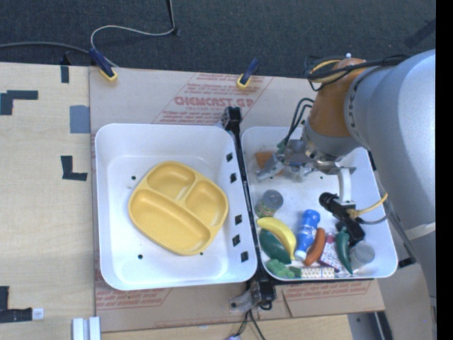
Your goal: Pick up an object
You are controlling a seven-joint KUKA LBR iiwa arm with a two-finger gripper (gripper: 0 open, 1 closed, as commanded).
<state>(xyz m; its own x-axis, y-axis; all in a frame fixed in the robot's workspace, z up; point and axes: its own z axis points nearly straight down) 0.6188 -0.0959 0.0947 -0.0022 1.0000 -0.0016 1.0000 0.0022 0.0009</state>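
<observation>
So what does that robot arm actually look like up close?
The arm is a thick, rounded grey tube with a glossy orange band above the wrist. Thin yellow and black cables loop around that band. At its tip sits a small metal gripper, grey with dark wiring.

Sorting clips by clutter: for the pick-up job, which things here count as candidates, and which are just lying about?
Belongs to the job:
gripper, low in the right bin
banana
blue bottle
grey round lid
sausage
green pepper

Lying about:
yellow divided plate in the left bin
two yellow clamps
cable
</observation>
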